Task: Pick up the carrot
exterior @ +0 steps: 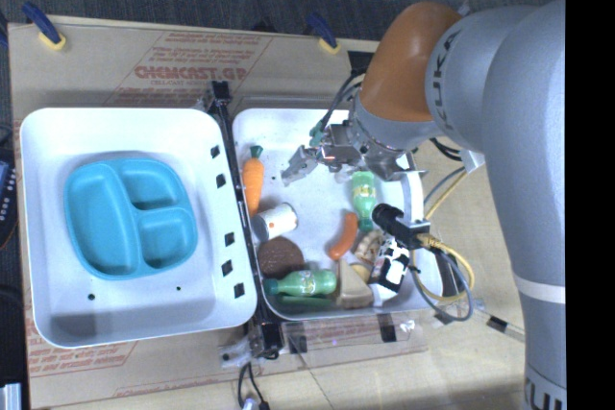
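Note:
The carrot (252, 184), orange with a small green top, lies along the left wall of the right bin (279, 125), pointing toward the front. My gripper (300, 162) hangs over the back middle of that bin, a short way to the right of the carrot's green top and apart from it. Nothing shows in the gripper. The grey arm with its orange band comes in from the right and covers the bin's right side.
Close around the carrot lie a white cup with an orange end (277, 222), a brown round object (281, 256), a green bottle (306, 283), an orange sausage-shaped piece (342, 236) and a second green bottle (362, 193). The left bin holds a blue divided tray (130, 214).

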